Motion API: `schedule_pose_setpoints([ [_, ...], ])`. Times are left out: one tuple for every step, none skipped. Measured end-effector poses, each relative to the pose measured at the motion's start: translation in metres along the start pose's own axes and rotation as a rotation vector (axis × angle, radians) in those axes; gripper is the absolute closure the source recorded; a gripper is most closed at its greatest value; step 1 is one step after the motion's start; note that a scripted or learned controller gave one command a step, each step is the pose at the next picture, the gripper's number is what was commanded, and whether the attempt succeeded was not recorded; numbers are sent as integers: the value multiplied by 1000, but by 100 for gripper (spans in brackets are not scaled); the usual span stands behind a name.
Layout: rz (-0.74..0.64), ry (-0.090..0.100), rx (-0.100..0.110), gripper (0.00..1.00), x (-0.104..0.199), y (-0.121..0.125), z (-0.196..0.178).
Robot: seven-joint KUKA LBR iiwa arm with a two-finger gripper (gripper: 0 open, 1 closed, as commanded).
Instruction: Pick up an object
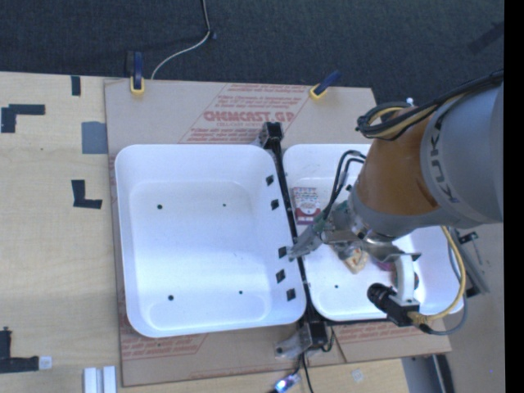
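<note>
The arm's end effector hovers low in the right bin — grip state unclear — apparently reaching for a small tan object, needing closure next.

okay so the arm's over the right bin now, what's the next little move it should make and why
Probably a short, straight descent. The arm's wrist hangs over the right bin, with a small tan object and a pink-labelled item lying beneath and beside it. Nothing can be seen between the fingers, so no grasp shows yet.
</note>
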State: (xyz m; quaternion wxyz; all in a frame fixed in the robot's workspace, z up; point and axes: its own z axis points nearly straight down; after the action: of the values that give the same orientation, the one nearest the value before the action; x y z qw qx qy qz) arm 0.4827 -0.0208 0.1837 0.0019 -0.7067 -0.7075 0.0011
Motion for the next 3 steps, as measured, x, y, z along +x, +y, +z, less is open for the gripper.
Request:
schedule_pose_setpoints([
  [-2,0,-1,0,12,2,0],
  [-1,0,0,0,4,0,0],
  [-2,1,1,100,5,0,-9],
])
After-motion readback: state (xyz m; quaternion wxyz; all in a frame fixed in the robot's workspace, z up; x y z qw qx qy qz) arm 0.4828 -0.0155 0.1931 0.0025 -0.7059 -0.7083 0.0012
